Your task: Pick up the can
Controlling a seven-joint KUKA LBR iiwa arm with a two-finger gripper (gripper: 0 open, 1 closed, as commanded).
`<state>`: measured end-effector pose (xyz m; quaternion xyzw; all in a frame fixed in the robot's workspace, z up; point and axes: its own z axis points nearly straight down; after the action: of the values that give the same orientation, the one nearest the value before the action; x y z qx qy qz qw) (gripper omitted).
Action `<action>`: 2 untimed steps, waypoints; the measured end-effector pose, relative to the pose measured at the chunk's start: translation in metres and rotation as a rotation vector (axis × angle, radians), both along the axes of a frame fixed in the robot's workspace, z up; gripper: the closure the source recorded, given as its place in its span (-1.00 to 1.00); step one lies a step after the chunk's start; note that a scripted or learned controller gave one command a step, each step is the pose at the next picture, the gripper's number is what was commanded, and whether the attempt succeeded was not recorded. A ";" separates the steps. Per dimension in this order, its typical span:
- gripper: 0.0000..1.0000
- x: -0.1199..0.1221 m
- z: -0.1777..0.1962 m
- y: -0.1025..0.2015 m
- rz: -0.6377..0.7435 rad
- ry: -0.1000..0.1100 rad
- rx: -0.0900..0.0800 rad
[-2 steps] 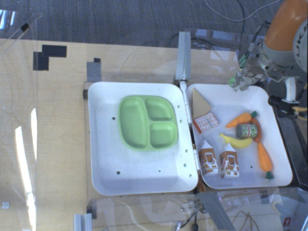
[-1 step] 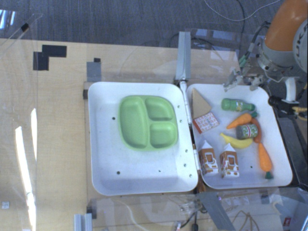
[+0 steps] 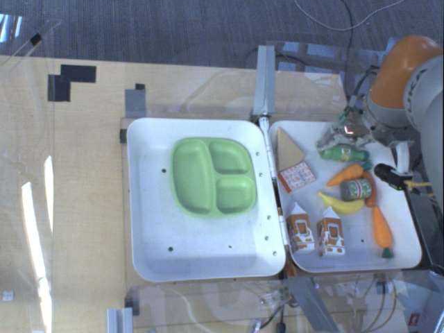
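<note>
Lying on its side in the right bin (image 3: 409, 252), the can (image 3: 358, 189) rests between carrot (image 3: 345, 175) and banana (image 3: 341, 204), not yet picked. The end effector (image 3: 347, 136) hovers near the green bottle (image 3: 340, 154) (its grip I cannot tell).

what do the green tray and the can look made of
Green tray: looks like moulded plastic, one even matte green with soft rounded compartments. Can: lying among toy food, with a printed label around it; metal or plastic cannot be told from here.
</note>
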<state>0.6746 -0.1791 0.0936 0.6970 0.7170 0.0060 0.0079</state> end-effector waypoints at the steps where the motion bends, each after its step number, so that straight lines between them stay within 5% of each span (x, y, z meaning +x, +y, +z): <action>1: -1.00 -0.015 -0.004 -0.023 -0.046 0.008 0.004; 2: -1.00 -0.055 -0.006 -0.024 0.006 0.012 0.003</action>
<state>0.6192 -0.2035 0.0872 0.6949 0.7191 0.0026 0.0025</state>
